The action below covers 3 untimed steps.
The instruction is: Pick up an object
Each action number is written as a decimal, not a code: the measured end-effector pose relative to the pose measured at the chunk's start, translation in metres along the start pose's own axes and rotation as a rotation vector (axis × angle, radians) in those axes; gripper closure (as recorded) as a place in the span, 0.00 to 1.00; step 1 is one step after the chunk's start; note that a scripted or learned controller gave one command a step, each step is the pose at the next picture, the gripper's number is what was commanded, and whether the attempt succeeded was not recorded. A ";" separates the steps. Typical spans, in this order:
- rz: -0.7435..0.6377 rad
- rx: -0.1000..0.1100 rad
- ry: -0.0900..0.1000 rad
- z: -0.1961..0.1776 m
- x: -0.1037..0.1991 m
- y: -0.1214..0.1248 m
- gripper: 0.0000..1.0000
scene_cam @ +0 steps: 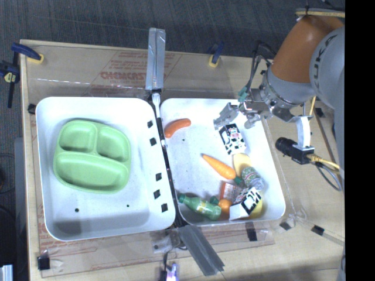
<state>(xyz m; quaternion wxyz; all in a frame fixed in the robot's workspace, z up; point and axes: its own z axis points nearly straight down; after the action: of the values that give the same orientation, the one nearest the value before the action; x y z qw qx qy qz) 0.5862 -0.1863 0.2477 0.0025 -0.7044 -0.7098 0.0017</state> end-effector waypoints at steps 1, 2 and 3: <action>-0.198 -0.003 -0.001 0.050 0.020 0.000 0.00; -0.222 -0.003 -0.001 0.156 -0.013 -0.025 0.00; -0.228 -0.007 -0.004 0.145 -0.013 -0.023 1.00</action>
<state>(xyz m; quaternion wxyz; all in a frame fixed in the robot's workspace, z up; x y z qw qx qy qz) 0.5621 -0.1993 0.1030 -0.0013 -0.6189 -0.7854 0.0003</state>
